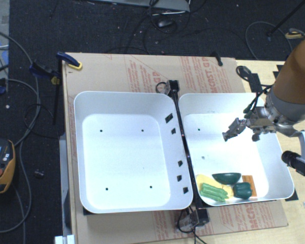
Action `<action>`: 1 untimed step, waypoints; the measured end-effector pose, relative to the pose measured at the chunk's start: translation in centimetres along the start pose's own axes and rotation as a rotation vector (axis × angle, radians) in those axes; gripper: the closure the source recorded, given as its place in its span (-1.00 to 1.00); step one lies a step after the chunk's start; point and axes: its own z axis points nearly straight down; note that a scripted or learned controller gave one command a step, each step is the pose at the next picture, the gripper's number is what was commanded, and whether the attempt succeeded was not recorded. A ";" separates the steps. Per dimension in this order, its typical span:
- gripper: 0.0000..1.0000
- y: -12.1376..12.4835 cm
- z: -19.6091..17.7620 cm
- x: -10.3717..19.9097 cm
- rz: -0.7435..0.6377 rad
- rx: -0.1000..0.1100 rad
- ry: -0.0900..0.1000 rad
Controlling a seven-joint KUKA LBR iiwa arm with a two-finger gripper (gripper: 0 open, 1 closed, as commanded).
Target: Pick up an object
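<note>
From the overhead camera, the grey arm's two-finger gripper hangs over the bare middle of the right shallow white bin; whether its jaws are parted I cannot tell, and nothing shows between them. The pile of green, yellow and orange toys lies untouched in that bin's near corner, so picking seems not yet begun.

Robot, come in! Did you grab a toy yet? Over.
Gripper above right bin, nothing held. Toys piled in near corner, untouched. Nothing in the way.

left bin | cardboard sheet | blue clamp | cables
</note>
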 end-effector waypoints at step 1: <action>-1.00 0.1 -0.2 0.0 -0.001 -0.004 -0.001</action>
